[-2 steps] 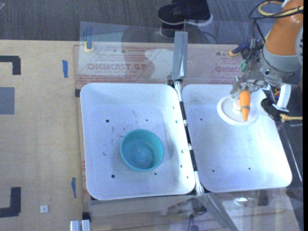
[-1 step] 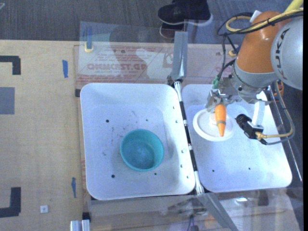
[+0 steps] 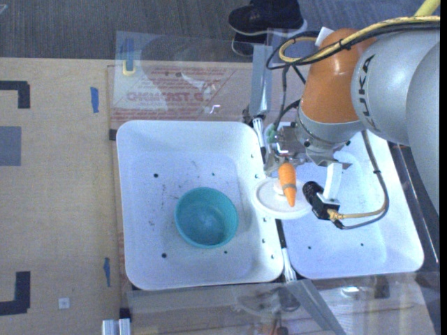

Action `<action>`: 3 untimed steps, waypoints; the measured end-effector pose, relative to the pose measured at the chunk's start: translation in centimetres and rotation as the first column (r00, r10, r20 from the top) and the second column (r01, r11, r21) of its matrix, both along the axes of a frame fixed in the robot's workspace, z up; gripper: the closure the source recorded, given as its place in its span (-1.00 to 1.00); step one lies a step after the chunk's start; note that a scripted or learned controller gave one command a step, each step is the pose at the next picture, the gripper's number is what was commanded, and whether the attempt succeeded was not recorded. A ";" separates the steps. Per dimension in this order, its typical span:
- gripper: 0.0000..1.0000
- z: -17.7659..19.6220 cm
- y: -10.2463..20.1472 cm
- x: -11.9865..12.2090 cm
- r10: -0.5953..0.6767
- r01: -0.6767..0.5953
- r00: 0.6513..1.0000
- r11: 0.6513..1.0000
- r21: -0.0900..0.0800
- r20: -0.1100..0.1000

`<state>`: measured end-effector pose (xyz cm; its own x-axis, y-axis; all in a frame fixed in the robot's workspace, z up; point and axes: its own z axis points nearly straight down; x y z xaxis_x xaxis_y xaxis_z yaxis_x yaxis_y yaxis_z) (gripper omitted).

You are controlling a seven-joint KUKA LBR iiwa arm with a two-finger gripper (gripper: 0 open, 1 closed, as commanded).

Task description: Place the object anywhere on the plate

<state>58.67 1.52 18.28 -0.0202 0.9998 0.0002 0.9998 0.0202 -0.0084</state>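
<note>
Grey carpet (image 3: 105,12) runs along the top, and someone's dark shoes (image 3: 269,16) stand at the bench's far edge, their legs cut off by the frame. Below that a wooden bench (image 3: 56,187) carries black and blue tape marks, with a clear sheet (image 3: 181,75) over a red-printed card near the left bin's far side. Much of the right bin (image 3: 363,250) is hidden under the arm (image 3: 391,68), whose orange band and grey body cover its far half, and the bin's right rim sits near the frame edge. The gripper (image 3: 290,160) sits tucked beneath the wrist, and I cannot tell from here how it stands; cables loop around it and a black connector (image 3: 316,199) hangs just beside the plate. A small white plate (image 3: 269,199) lies at the right bin's left edge, overlapping the seam between the two bins. On it rests an orange carrot (image 3: 287,181), its pointed end toward the near side and its top end up close under the gripper; whether anything touches it there is hard to make out. The left bin (image 3: 147,152) holds a teal bowl (image 3: 205,218) near its front, with open white floor behind and to its left. The near half of the right bin is open as well.
</note>
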 end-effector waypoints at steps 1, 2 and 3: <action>1.00 0.0 4.7 -5.9 0.059 -0.059 0.998 0.998 0.000 0.004; 1.00 -2.0 12.6 -6.4 0.107 -0.107 0.994 0.994 0.000 0.003; 1.00 0.1 7.1 -1.3 0.066 -0.066 0.998 0.998 -0.001 0.006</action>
